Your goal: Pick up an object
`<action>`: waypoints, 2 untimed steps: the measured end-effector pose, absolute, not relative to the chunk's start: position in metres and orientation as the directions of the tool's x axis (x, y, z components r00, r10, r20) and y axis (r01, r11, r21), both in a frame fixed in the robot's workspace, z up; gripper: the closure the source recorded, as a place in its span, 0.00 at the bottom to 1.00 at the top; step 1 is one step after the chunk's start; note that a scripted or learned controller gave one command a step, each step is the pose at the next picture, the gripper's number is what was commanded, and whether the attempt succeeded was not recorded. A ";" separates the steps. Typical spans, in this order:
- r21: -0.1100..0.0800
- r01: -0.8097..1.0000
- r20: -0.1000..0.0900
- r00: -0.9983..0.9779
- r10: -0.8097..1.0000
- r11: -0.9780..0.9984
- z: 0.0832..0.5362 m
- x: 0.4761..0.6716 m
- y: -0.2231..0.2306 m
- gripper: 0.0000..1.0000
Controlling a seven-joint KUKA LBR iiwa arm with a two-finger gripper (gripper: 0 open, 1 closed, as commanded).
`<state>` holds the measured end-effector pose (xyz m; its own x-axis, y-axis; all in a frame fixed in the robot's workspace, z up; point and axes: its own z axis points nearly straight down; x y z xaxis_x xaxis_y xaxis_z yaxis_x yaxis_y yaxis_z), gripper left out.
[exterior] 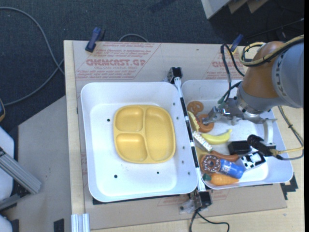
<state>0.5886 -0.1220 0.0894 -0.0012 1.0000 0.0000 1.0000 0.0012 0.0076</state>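
Gripper (pixel 216 114) low inside right white plastic bin (pixel 285 170), near its upper left, just over brown pretzel-shaped toy (pixel 206 124); can't tell how it's set or if it grips anything. Yellow banana toy (pixel 216 137) lies just below pretzel. Chocolate sprinkled donut (pixel 211 163), blue packet (pixel 232 168), orange carrot-like piece (pixel 222 180), black-and-white dice block (pixel 251 160) crowd bin's lower part. Left white bin (pixel 96 144) holds yellow three-compartment plate (pixel 144 133), centred.
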 end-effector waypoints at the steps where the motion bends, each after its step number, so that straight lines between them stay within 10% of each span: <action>1: 0.013 1.000 -0.001 0.002 1.000 -0.002 0.090 0.544 -0.131 0.00; 2: 0.009 1.000 0.000 0.001 1.000 -0.001 0.089 0.526 -0.176 0.00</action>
<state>0.5261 -0.1760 0.0892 0.0011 1.0000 -0.0002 1.0000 -0.0011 0.0092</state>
